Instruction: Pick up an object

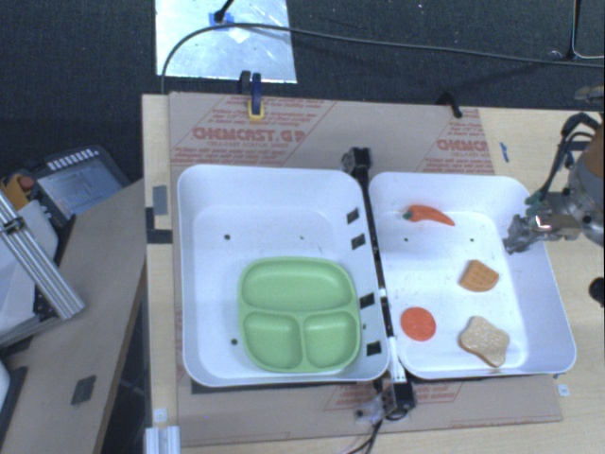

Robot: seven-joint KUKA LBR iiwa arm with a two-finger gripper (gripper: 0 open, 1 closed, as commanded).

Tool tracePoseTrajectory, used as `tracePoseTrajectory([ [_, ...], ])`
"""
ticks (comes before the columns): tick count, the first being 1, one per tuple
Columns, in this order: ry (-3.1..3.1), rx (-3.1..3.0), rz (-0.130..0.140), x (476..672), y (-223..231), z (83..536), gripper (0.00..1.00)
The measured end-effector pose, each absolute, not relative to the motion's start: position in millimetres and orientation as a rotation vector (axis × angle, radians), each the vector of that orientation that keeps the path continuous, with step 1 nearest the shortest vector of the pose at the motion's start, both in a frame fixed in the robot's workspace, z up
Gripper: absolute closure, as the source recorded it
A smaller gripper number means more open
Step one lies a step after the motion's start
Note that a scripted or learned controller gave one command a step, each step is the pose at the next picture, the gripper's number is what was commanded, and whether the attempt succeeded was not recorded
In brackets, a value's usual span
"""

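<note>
Camera view: the gripper (518, 237) hovers at the right bin's (553, 296) edge, its opening indiscernible.

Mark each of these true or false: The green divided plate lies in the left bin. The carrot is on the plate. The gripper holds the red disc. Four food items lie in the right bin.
1. The green divided plate lies in the left bin. True.
2. The carrot is on the plate. False: it lies in the right bin.
3. The gripper holds the red disc. False: the disc lies on the bin floor, apart from it.
4. Four food items lie in the right bin. True.
</note>
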State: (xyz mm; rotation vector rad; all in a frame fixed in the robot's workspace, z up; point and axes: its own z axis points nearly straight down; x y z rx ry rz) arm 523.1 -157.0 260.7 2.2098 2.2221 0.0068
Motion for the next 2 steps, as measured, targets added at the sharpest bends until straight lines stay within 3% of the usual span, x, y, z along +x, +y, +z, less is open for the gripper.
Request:
tracePoseTrajectory([
  [2, 2.232, 2.210, 0.005, 524.9, -46, 250, 1.00],
])
